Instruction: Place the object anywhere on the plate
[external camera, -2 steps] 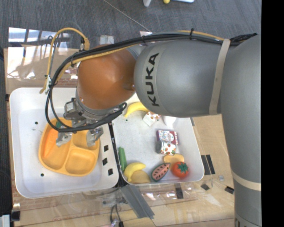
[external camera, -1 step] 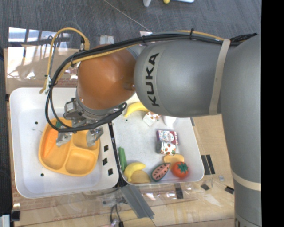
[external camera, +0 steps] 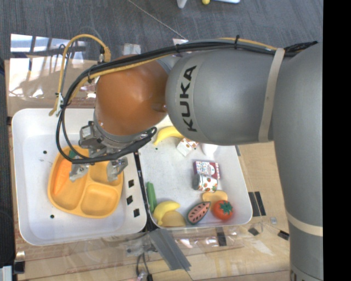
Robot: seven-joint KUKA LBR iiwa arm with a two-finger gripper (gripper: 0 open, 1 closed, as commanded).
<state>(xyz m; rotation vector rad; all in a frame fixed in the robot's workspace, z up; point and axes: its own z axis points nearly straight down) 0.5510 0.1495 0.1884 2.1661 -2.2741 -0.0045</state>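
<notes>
Bench (external camera: pixel 263 164) with two white bins (external camera: pixel 27 137) on grey carpet (external camera: pixel 66 16); gripper (external camera: pixel 96 169) spread apart, nothing between.

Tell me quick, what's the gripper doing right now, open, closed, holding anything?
Gripper: over the yellow plate in the left bin; open or shut cannot be told, and nothing shows held.

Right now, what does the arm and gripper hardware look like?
Grey KUKA iiwa arm with black KUKA lettering, a glossy orange wrist band, and black and yellow cables looped alongside it. The metal two-finger gripper is grey.
</notes>
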